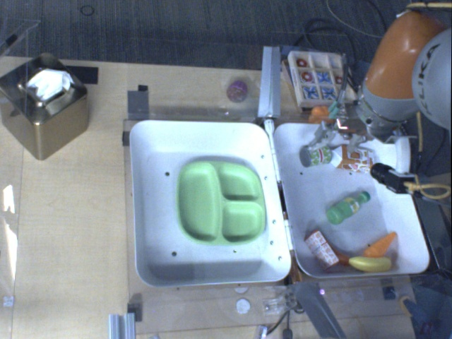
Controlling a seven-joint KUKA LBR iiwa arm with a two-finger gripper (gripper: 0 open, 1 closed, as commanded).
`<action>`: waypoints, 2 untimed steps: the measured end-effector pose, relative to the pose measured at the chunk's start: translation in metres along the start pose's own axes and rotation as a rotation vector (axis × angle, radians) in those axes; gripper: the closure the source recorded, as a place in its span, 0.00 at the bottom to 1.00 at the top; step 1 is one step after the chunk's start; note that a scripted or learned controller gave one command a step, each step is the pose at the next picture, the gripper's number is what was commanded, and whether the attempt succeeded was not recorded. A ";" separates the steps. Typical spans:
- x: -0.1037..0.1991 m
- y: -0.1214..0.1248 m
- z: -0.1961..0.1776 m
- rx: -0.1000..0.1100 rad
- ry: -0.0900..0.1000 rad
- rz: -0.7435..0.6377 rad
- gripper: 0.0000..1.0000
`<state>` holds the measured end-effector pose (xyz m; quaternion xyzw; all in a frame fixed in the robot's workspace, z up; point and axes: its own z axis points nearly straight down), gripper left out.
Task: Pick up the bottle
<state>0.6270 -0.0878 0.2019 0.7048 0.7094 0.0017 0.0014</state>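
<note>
The bottle (pixel 347 207) lay on its side near the middle of the right bin (pixel 417 256), a small green plastic one with a pale label band round its middle and its cap toward the upper right. It looked light and fairly stiff, though smooth and round, so it would likely roll or slip if nudged off-centre. The best hold seemed to be across the body at the label, fingers set square to its long axis, rather than at the narrow neck. No writing on the label could be read at this size.

Below it, along the bin's lower edge, lay a small red-and-white carton (pixel 321 248), a yellow banana (pixel 369 263) and an orange carrot (pixel 381 244), all apart from the bottle. Above it, by the upper left of the bin, a can (pixel 317 154) with a green-and-white label lay tilted just beside the gripper (pixel 337 127), and a printed orange-and-white packet (pixel 353 159) lay beside that. The gripper hung over that upper corner, well away from the bottle; whether it was spread or closed could not be told, and possibly it touched the can, but the view was too cluttered there to be sure.

The left bin (pixel 148 189) held a green divided tray (pixel 221 200). Beyond the bins sat a card of red and blue patterned squares (pixel 316 76) and, far left, a brass-coloured box (pixel 44 111).
</note>
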 end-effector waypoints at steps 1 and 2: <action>-0.052 -0.051 0.019 0.000 -0.001 -0.151 0.00; -0.065 -0.078 0.106 -0.004 -0.002 -0.127 0.00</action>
